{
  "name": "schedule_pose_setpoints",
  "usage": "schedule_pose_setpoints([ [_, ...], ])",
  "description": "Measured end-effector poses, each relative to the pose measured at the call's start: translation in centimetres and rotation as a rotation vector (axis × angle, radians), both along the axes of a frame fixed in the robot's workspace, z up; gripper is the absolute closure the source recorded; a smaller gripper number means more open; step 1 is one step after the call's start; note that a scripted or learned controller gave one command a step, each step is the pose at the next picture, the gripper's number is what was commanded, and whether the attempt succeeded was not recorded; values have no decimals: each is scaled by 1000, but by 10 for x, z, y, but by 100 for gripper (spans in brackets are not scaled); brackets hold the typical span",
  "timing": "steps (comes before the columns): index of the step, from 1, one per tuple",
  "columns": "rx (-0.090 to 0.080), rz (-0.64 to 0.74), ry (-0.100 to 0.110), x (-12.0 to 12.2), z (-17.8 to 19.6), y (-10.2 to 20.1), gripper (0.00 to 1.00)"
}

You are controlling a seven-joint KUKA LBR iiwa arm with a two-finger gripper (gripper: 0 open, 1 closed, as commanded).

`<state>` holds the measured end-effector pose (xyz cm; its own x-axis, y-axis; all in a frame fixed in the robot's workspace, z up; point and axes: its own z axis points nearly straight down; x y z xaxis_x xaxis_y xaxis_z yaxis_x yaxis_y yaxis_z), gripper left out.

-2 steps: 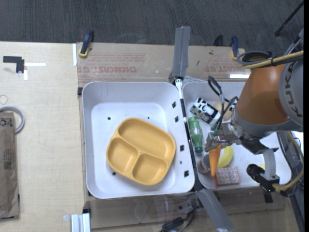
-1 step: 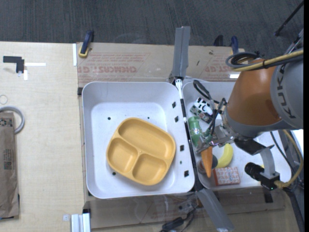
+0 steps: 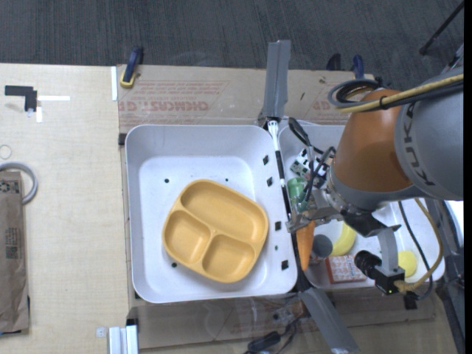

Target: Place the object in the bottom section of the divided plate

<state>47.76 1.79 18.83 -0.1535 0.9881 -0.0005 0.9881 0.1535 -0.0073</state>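
Note:
A yellow divided plate [image 3: 214, 230] with three sections lies tilted in the left bin [image 3: 147, 198]; nothing lies in its sections. My arm [image 3: 376, 161] reaches in from the right and hangs over the right bin [image 3: 420, 227]. The gripper [image 3: 308, 214] points down at that bin's left side, by the wall between the bins, among a green object [image 3: 296, 190] and an orange object [image 3: 304, 243]. The wrist and cables hide the fingers.
The right bin also holds a yellow ball-like item [image 3: 345, 237], another yellow item [image 3: 407, 262], a grey round piece [image 3: 322, 246] and a red-and-white card [image 3: 344, 270]. A grey divider bar [image 3: 276, 80] runs between the bins. A cardboard strip [image 3: 192, 96] lies behind them.

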Motion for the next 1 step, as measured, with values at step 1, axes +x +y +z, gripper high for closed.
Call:
schedule_pose_setpoints([
  [1, 0, -1, 0, 0, 0, 0, 0],
])
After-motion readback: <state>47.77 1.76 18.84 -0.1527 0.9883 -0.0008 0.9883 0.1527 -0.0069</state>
